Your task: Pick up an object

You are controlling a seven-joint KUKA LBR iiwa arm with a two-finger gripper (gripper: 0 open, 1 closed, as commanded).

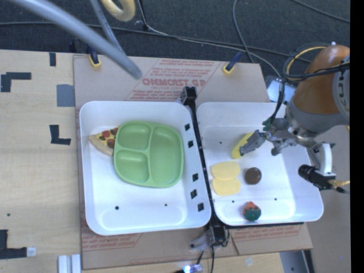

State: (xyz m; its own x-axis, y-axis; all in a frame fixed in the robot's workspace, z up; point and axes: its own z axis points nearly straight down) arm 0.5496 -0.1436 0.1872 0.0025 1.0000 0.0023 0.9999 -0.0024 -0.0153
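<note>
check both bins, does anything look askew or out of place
One thing: the pizza slice in the left bin lies half tucked under the edge of the green divided plate, not on it. In the right bin, the yellow pieces, brown ball and small red-green item lie loose but orderly.

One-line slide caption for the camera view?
KUKA gripper hovers by a yellow piece in the right bin; green divided plate fills the left.

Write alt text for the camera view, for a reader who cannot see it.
A grey robot arm with an orange band reaches from the right, its gripper low over a yellow banana-like piece in the right white bin, beside two pale yellow slices, a brown ball and a red-green toy. The left white bin holds a green divided plate and a pizza slice.
</note>
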